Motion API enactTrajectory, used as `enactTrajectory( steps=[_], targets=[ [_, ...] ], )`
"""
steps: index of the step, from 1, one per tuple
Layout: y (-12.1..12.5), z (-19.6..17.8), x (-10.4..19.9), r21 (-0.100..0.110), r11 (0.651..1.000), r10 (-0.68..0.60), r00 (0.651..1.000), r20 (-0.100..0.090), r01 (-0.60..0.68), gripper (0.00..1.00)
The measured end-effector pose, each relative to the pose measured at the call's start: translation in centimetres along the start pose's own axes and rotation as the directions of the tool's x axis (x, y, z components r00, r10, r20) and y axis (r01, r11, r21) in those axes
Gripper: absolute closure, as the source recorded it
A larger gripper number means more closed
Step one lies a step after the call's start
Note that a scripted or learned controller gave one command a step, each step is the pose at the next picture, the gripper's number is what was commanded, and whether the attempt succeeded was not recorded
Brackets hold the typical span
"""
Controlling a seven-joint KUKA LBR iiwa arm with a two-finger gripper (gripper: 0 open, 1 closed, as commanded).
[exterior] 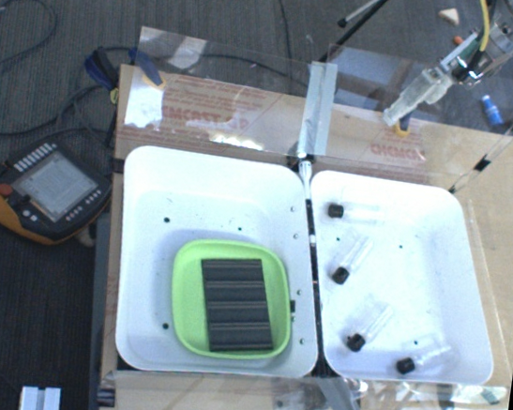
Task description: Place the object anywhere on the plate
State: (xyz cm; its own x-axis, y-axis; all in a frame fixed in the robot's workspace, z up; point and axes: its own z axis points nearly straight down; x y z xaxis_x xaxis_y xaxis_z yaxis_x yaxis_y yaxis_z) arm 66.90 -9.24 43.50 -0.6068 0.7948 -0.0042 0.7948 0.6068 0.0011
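Note:
A green square plate [189,266] sits in the left bin [143,202] toward its front. A dark grey ribbed block [238,305] lies flat on the plate and covers most of its middle. Several clear tubes with black caps lie scattered in the right bin [456,265]: one near the back left [348,210], one by the left wall [351,258], and two toward the front [364,328] [421,357]. My gripper [404,114] hangs high at the back right, beyond the right bin's far rim, over the cardboard. I see nothing held in it.
A metal divider post [316,113] stands between the bins at the back. A teach pendant [45,193] and cables lie on the floor to the left. Clear plastic sheeting [222,114] lines the bench behind the bins.

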Motion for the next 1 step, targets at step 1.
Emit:
enactTrajectory(
  steps=[1],
  targets=[
    [-2.16, -0.01, -1.36, 0.0, 0.987, -0.162, 0.987, 0.0, 0.162, 0.0]
  ],
)
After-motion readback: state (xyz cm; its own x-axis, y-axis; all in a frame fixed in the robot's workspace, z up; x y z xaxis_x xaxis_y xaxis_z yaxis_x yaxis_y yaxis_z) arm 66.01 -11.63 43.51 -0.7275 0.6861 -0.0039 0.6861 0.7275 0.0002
